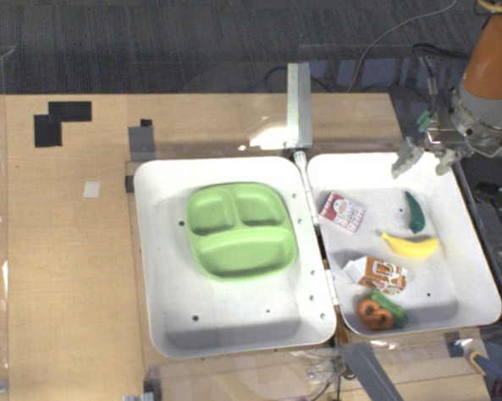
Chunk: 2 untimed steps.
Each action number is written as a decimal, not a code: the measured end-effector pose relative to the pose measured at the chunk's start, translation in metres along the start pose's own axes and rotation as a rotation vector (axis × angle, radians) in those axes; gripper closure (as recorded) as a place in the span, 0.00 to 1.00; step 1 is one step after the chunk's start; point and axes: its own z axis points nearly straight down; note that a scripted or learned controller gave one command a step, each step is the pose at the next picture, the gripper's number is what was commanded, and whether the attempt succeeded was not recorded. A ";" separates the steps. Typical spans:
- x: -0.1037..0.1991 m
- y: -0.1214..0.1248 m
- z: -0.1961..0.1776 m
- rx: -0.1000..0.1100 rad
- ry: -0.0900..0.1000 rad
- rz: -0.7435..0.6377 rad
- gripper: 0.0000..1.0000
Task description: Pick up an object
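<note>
The right bin holds a yellow banana, a dark green pepper-like piece, a small red and white packet, a brown and white carton and an orange and green toy vegetable. My gripper hangs over the bin's far right corner, above and beyond the green piece. Its two grey fingers are spread apart with nothing between them.
The left bin carries a green divided plate. A metal post stands at the back between the two bins. Cables run behind the right bin. Bare wooden bench lies to the left.
</note>
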 end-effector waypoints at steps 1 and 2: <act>-0.052 -0.004 0.093 0.000 -0.001 0.047 0.00; 0.006 0.030 0.050 -0.003 0.000 -0.033 0.00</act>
